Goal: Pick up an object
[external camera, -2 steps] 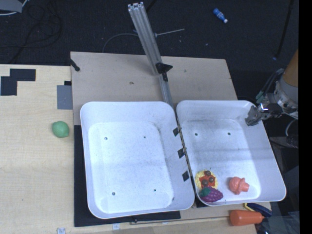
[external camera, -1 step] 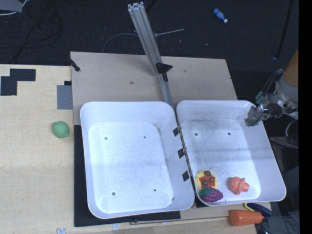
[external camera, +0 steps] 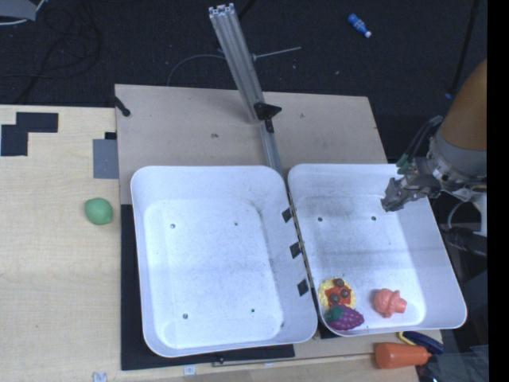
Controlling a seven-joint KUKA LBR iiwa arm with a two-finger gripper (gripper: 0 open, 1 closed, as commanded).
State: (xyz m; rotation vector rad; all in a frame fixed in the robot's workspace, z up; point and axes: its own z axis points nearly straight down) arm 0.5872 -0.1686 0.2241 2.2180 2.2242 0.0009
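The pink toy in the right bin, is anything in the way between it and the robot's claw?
Nothing visible blocks it. The gripper hangs over the far right side of the right bin, and the pink toy lies near the front edge. Bare bin floor lies between them. The yellow and purple toy sits to its left, apart.

Two bins sit side by side on the bench: the left bin [external camera: 151, 189] and the right bin [external camera: 433, 249], their inner rims touching. In the right bin's near end lie a fruit toy [external camera: 339, 302] and, to its right and apart from it, a shell toy [external camera: 389, 302]. A ball [external camera: 99, 211] rests on the bench left of the left bin. A carrot toy [external camera: 402, 355] lies outside the right bin's near rim. The gripper [external camera: 393, 200] hangs over the right bin's far right part.
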